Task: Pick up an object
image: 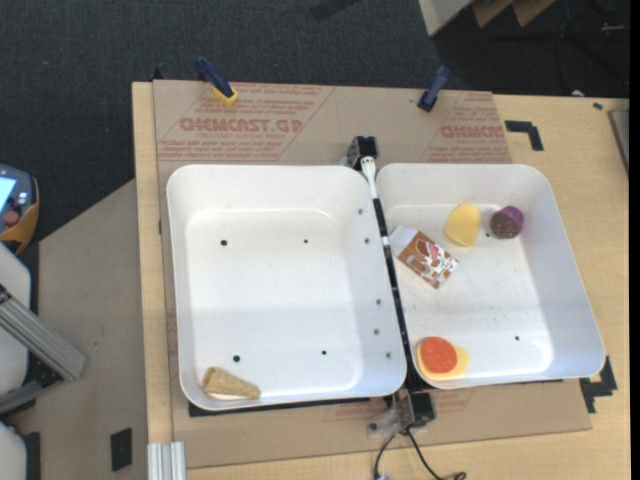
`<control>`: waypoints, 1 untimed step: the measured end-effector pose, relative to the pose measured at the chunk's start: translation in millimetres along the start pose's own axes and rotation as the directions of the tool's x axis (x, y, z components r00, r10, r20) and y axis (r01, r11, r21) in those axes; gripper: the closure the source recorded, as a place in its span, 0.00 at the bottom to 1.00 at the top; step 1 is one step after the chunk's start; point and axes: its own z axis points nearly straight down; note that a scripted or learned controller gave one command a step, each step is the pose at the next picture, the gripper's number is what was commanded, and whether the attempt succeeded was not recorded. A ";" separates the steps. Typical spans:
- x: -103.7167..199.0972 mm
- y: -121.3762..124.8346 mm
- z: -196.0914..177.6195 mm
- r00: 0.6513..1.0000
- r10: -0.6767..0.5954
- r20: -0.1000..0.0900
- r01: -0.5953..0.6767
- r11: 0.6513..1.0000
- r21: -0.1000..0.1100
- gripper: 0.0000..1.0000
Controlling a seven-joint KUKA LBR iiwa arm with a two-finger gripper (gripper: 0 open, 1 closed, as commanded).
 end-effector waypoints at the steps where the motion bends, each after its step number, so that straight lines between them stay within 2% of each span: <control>1: -0.2 1.0 -126.1 1.000 -0.004 0.013 0.004 1.000 -0.029 1.00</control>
